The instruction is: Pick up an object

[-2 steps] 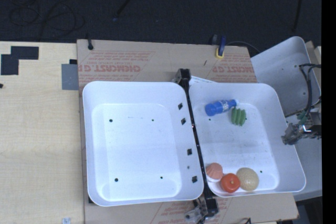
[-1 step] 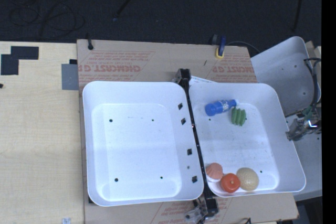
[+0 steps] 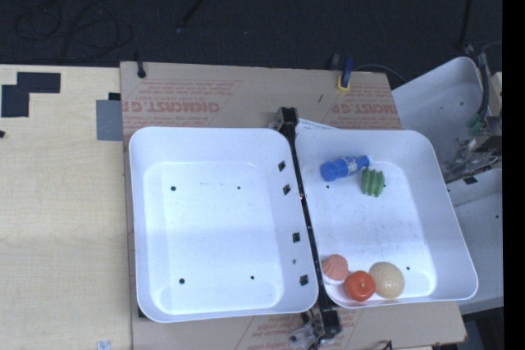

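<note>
Cardboard sheeting covers the bench [image 3: 57,217] beneath two white bins set side by side. All candidate objects lie in the right bin [image 3: 447,201].

- Far edge: a blue cylinder [image 3: 344,167] lies on its side, with a green ridged piece [image 3: 373,181] just beside it.
- Near edge: a pink round piece [image 3: 335,266], a red-orange round piece [image 3: 359,285] and a pale yellow ball [image 3: 386,279] are packed together, touching or nearly so, against the bin wall.

Dark hardware at the right bin's right edge, outside the wall, is taken to be the gripper [image 3: 474,150]. Its opening cannot be determined, and nothing is seen in its hold. No pick has been made.

Probable faults:
- A descent on the near-edge cluster may strike the bin wall or a neighbouring piece, because the pieces leave little clearance.
- Round pieces may roll out of a closing grasp.
- The blue cylinder may roll or pivot if gripped off-centre, and could nudge the green ridged piece.
</note>
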Tool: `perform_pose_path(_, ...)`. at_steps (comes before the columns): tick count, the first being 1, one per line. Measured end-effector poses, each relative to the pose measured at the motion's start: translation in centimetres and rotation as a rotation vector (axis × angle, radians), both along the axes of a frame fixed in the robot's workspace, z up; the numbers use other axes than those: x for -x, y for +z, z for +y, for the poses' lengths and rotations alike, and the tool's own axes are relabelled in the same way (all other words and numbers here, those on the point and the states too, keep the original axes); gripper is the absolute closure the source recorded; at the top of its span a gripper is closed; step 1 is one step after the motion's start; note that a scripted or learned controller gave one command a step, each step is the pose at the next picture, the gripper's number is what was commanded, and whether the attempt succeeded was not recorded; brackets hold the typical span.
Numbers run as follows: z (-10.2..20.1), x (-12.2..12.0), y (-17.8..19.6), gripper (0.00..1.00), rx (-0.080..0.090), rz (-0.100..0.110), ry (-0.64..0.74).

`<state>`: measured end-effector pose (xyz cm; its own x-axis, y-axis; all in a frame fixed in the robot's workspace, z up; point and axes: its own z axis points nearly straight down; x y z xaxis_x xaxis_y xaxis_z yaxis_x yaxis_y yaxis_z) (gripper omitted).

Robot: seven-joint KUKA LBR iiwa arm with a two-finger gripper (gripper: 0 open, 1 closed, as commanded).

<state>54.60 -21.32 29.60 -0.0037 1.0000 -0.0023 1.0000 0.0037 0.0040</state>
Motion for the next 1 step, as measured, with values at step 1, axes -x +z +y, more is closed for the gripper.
perform_pose_path(1, -0.05, -3.78, 8.68, 1.00, 0.002, -0.005, 0.000)
